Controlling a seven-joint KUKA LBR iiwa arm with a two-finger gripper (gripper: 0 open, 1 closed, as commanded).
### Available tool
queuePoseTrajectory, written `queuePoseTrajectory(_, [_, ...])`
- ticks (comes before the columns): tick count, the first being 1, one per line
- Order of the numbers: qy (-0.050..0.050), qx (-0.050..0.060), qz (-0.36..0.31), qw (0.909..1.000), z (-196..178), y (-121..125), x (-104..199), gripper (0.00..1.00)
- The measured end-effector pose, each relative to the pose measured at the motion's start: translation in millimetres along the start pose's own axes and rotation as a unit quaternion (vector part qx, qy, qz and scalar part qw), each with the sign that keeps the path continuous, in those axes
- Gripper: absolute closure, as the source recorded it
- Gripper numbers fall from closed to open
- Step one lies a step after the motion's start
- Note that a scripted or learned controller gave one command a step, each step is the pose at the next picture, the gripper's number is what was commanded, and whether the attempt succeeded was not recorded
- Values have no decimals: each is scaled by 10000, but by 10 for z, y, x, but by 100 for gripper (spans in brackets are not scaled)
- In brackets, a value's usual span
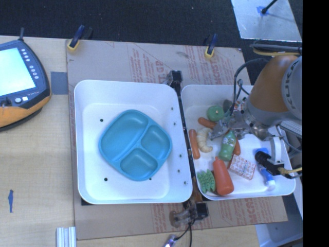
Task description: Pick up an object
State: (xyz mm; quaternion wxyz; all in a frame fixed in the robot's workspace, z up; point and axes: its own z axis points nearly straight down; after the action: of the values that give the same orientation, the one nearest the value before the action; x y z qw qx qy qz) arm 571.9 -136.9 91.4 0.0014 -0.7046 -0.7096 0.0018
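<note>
Since the gripper (224, 129) hangs low over the crowded middle of the right bin (241, 193), you should settle on one target, likely the green bottle (227, 146) just beneath it, and descend straight. Whether it grips anything, you cannot tell. The arm (272, 89) reaches in from the bin's right edge, wrist bent downward.
</note>
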Motion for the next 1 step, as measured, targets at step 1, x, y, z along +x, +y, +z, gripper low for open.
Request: queuePoseTrajectory(1, [27,145,55,9999,29,782,298,0])
